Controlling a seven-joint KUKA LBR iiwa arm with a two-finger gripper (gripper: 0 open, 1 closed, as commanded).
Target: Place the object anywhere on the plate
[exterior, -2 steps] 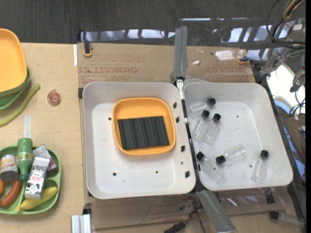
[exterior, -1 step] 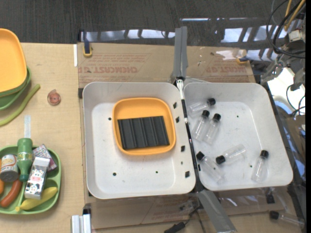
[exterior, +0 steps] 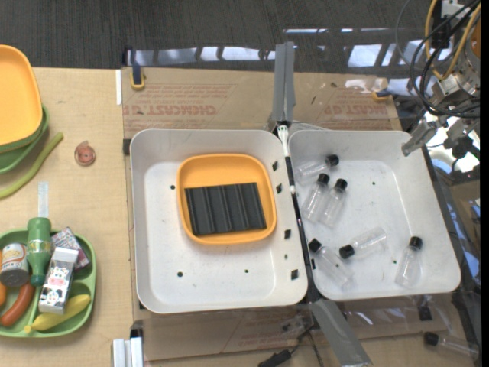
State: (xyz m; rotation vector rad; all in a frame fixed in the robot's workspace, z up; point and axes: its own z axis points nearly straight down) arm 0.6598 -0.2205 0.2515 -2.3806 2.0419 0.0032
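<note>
An orange plate (exterior: 191, 176) lies in the left white bin (exterior: 157, 266). A dark grey ridged rectangular block (exterior: 226, 209) lies flat in the plate's middle, inside its rim. In the right white bin (exterior: 435, 205) several clear vials with black caps (exterior: 334, 201) lie scattered. The arm's end, with cables around it, hangs over the right bin's far right corner. My gripper (exterior: 425, 136) sits there, well away from the plate and the vials, with nothing visibly held.
A metal divider (exterior: 284, 90) runs between the bins at the back. On the left bench stand stacked orange and green plates (exterior: 15, 105), a green tray (exterior: 84, 300) of toy food and a small pink item (exterior: 85, 154). Cardboard lies under the bins.
</note>
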